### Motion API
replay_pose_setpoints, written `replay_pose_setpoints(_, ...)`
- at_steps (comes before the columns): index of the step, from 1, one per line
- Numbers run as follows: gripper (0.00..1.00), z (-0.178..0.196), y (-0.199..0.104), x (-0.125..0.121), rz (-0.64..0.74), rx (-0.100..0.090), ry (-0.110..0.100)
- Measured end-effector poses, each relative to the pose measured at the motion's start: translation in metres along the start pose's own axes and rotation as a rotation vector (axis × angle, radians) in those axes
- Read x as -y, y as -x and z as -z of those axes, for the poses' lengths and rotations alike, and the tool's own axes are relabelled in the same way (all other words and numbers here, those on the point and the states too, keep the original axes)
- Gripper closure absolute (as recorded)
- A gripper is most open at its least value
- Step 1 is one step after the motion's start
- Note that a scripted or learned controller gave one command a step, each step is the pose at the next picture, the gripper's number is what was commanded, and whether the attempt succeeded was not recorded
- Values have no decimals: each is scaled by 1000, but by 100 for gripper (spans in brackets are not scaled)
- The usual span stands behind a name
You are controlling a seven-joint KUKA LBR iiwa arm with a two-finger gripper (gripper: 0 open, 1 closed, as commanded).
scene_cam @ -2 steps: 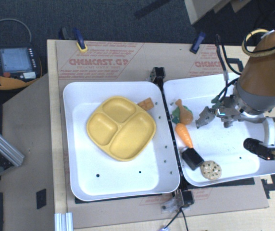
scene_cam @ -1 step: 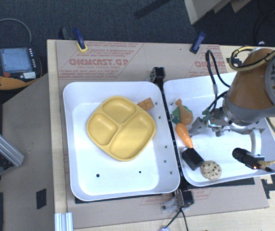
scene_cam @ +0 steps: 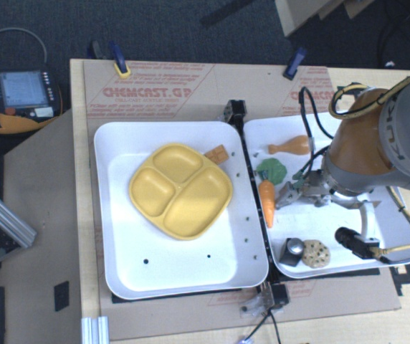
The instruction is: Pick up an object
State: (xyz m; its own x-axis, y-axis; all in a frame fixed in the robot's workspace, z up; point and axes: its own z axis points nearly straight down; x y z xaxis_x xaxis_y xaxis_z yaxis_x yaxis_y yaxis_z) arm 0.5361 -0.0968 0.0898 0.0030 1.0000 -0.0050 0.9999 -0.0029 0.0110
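Gripper (scene_cam: 285, 194) low in right bin (scene_cam: 391, 256), beside carrot (scene_cam: 267, 201).
Finger state indeterminate from above; green toy (scene_cam: 272, 169) just behind; cookie (scene_cam: 315, 253) nearer front.

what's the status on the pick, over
Pincer low in right bin, beside carrot and green toy. Nothing seen held. Cookie and drumstick lie apart. Yellow plate in left bin.

An orange plastic carrot (scene_cam: 267, 202) lies lengthwise against the right bin's left wall, a green leafy toy vegetable (scene_cam: 272, 169) just above it, a tan drumstick (scene_cam: 291, 146) farther back.
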Motion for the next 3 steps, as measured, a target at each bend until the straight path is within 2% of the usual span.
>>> replay_pose_setpoints(1,100,11,0,-2,0,0,5)
replay_pose_setpoints(2,100,64,3,-13,4,-3,-6)
replay_pose_setpoints(3,100,108,3,-12,4,-3,-5)
